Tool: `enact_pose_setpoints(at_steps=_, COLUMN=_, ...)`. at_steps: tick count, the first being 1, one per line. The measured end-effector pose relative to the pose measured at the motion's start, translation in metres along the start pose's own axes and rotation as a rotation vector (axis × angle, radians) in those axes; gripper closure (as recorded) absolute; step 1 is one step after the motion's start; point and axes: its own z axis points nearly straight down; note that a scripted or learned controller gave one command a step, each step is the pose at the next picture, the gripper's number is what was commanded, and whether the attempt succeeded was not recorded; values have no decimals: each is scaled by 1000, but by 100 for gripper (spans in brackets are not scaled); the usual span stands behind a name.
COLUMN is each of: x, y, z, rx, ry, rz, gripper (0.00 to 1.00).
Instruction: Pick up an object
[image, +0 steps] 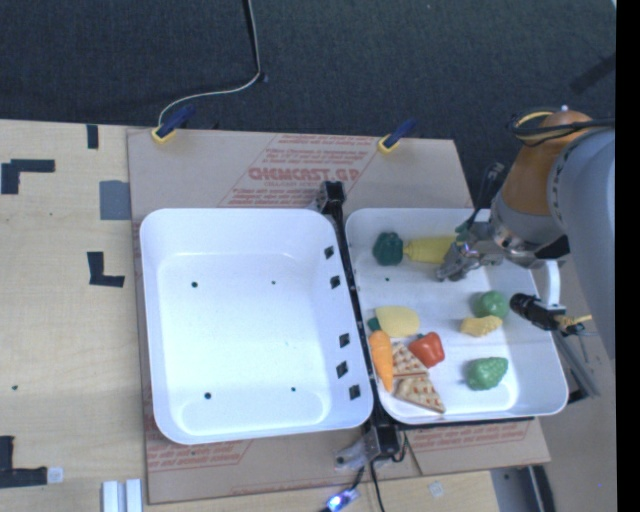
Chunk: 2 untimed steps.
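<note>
Camera view, from above at a slant. Two shallow white bins are set side by side on a brown cardboard sheet (300, 170) laid over the bench. The left bin (165, 250) is seen beside the right bin (540, 400), their inner rims touching along a row of black clips.

The candidate objects are all gathered in the right bin. A dark green vegetable (388, 248) is placed near the far rim, with a yellow banana-like piece (428, 249) just beside it. A pale yellow lump (398, 321) is found near the dividing rim; an orange carrot (381, 359) lies below it along that rim. A red pepper (427, 348) is set next to a waffle-patterned wedge (414, 380), which is touched by the carrot. Toward the right wall, a small green piece (491, 303) and a small yellow piece (480, 326) are seen close together, and a leafy green piece (486, 373) lies nearer the front.

The grey arm, with its orange band (530, 180), is extended in from the right. The gripper (458, 264) is lowered at the right end of the banana-like piece. Its opening cannot be told from this picture, and no object is seen to be held.
</note>
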Motion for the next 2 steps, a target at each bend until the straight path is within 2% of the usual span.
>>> enact_pose_setpoints(at_steps=1, x=-15, y=14, z=4, rx=31, ry=13, rz=1, gripper=100)
enact_pose_setpoints(at_steps=2, x=37, y=34, z=-89, rx=0, ry=3, rz=-2, gripper=100)
